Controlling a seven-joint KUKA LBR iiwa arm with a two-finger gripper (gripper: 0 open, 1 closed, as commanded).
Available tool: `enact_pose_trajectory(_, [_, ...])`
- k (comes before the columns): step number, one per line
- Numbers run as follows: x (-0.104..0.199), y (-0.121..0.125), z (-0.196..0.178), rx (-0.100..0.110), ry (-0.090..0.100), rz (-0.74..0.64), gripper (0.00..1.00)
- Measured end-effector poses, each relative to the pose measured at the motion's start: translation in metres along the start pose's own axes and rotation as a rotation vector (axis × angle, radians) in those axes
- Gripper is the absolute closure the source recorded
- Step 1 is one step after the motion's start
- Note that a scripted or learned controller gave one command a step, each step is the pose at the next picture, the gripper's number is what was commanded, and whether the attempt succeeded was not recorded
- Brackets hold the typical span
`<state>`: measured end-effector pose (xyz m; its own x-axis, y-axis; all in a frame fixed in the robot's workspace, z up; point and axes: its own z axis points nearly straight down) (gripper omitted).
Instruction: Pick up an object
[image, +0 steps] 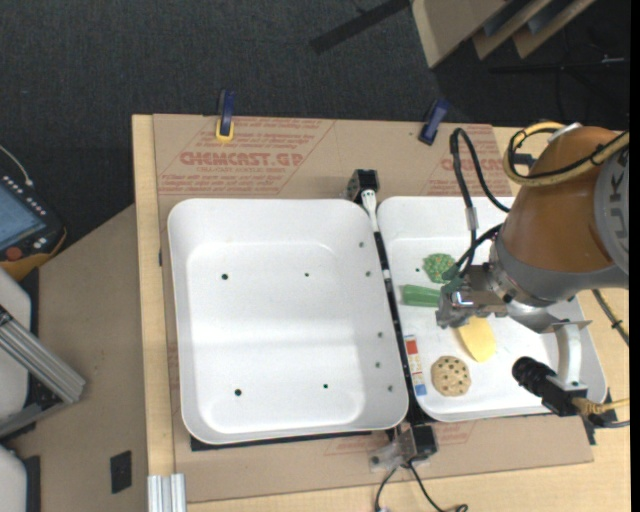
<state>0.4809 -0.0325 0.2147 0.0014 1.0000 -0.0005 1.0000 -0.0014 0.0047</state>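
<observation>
Pickup is not yet done: my jaws hang low in the right bin among green toy, yellow piece and cookie, their state beyond telling.

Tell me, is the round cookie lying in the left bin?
No, the cookie lies in the right bin, near its front edge, below the yellow piece.
</observation>
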Motion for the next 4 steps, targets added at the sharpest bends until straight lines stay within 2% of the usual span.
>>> enact_pose_trajectory(1, [0.059, 0.000, -0.109, -0.007, 0.002, -0.010, 1.00])
enact_pose_trajectory(2, [0.080, 0.013, -0.229, -0.013, 0.003, -0.006, 1.00])
enact_pose_trajectory(3, [0.151, 0.006, -0.206, 0.009, 0.001, -0.008, 1.00])
enact_pose_trajectory(4, [0.108, -0.001, -0.198, 0.009, 0.000, 0.002, 1.00])
